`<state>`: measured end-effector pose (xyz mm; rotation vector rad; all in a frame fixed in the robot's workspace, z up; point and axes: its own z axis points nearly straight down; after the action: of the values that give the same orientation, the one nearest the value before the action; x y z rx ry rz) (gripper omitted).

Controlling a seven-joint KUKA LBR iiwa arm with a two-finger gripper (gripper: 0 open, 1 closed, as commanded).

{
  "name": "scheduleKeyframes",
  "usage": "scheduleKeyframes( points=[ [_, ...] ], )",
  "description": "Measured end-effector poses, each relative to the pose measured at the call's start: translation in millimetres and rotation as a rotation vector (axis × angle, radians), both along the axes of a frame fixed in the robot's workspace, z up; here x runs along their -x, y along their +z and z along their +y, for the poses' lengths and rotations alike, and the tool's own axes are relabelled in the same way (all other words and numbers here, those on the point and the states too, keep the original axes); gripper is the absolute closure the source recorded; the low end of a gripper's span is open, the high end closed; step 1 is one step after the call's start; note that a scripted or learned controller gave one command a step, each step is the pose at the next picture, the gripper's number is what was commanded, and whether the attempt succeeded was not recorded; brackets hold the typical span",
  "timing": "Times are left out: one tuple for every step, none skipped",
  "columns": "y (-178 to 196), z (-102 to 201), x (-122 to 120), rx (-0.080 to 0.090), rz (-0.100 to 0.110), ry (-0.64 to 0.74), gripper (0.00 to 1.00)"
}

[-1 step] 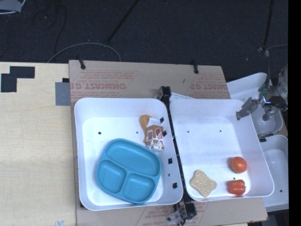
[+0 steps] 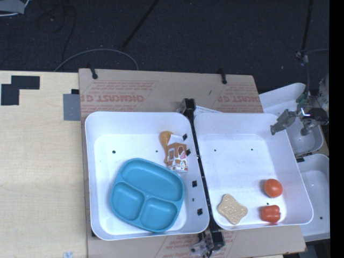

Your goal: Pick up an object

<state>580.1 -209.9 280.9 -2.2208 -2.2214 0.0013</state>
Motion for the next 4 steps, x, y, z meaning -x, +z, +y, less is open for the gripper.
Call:
scheduleKeyframes(
  points=[
    [-44, -3, 1, -0.002, 0.006, -0.001, 0.0],
    [-88, -2, 6, -0.002, 0.006, 0.0, 0.0],
    [-132, -1, 4, -0.002, 0.005, -0.001, 0.0],
    [-119, -2, 3, -0.001, 0.002, -0.001, 1.0]
  ],
)
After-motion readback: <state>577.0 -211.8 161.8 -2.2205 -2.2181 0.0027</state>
